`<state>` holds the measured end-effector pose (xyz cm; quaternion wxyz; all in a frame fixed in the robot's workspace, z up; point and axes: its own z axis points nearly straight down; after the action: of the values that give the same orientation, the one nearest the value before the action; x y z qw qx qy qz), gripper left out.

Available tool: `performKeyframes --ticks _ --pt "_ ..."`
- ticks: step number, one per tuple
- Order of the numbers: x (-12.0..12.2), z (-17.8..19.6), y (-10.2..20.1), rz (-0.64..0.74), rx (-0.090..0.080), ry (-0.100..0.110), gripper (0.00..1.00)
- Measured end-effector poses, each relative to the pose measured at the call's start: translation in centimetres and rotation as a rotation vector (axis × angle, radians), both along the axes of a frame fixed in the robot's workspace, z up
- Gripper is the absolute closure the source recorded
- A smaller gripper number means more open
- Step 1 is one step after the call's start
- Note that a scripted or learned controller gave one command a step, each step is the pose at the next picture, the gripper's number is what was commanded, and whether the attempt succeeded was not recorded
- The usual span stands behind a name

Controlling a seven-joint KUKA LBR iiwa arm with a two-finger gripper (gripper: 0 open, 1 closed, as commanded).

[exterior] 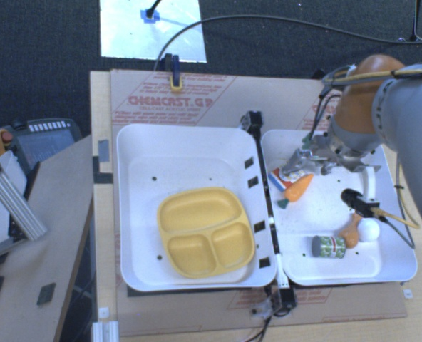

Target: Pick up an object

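Observation:
My gripper (301,165) hangs low in the right bin (389,269), near its back left part. An orange toy carrot (299,188) with a green tip lies just below and in front of it, slanting toward the divider. I see nothing held in the gripper. A small can with a green label (328,246) lies on its side near the bin's front. To the right of the can lies a tan drumstick-shaped toy (351,231) with a white ball (368,229) at its end.
A red, white and blue strip (276,180) lies against the divider beside the carrot. The left bin (136,191) holds a yellow divided tray (205,231) in its front half. The arm's grey body and orange band (371,91) loom over the right bin's back right.

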<state>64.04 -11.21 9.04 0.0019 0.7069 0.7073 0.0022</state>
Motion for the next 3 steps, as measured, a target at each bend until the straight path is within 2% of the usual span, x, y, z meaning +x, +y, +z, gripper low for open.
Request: performKeyframes --ticks 1,2,3 --pt "0.4 0.1 0.0 0.002 -0.001 -0.003 0.00" --pt "0.7 1.4 0.1 0.003 0.002 -0.013 1.00" --pt "1.5 6.3 0.7 0.005 -0.002 -0.001 1.00"
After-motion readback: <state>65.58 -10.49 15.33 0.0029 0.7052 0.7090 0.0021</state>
